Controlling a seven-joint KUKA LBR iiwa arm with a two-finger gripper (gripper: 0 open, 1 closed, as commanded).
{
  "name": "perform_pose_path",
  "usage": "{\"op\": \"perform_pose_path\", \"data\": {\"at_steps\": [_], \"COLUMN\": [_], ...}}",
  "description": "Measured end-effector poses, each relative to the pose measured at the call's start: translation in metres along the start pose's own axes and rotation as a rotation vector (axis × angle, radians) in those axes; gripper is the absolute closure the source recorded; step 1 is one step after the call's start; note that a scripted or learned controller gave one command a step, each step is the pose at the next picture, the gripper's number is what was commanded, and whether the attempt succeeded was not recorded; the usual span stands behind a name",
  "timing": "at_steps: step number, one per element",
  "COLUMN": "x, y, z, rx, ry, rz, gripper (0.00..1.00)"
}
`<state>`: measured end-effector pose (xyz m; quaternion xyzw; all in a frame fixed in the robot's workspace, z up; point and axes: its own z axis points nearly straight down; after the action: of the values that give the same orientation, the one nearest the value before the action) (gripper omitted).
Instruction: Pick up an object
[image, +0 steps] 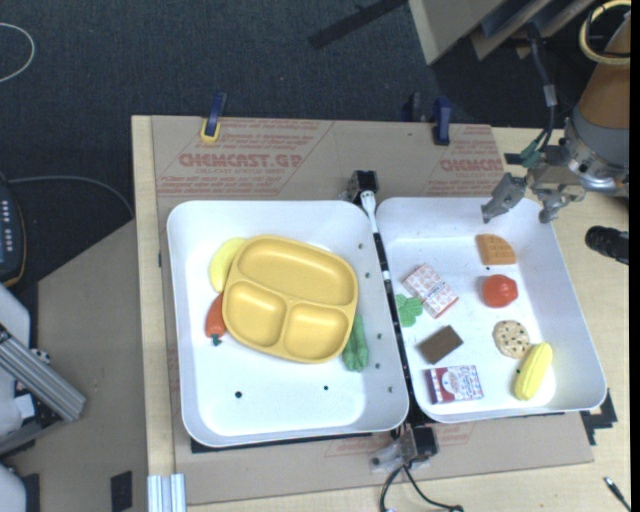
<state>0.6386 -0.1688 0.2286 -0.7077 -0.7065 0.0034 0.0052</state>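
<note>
The gripper (525, 200) hangs over the far right corner of the right bin (570, 300), its two fingers spread apart with nothing between them. The grey wrist above it leads up to the orange band of the arm (607, 100) at the upper right.

Taking the right bin as the landmark: nearest the gripper, just toward the bin's near side, lies a tan cracker (495, 249). Below that sits a red tomato (500, 290), then a chocolate-chip cookie (511, 338), and beside the cookie, at the bin's near right corner, a yellow banana-like piece (533, 370). Toward the bin's middle lies a small red-and-white packet (430, 290), with a brown chocolate bar (439, 344) below it and a red-and-white carton (454, 384) at the near edge. A green leafy toy (408, 309) rests against the bin's left wall.

To the left of the right bin, the left bin (200, 390) holds a yellow divided plate (290, 297). A yellow piece (224, 261) and an orange-red pepper (215, 320) peek out at the plate's left, and a green item (356, 347) at its right.
</note>
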Motion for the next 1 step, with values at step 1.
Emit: {"op": "perform_pose_path", "data": {"at_steps": [1], "x": [0.0001], "y": [0.0024], "z": [-0.0067], "rx": [-0.012], "ry": [-0.002], "rz": [-0.002], "gripper": [0.00]}}
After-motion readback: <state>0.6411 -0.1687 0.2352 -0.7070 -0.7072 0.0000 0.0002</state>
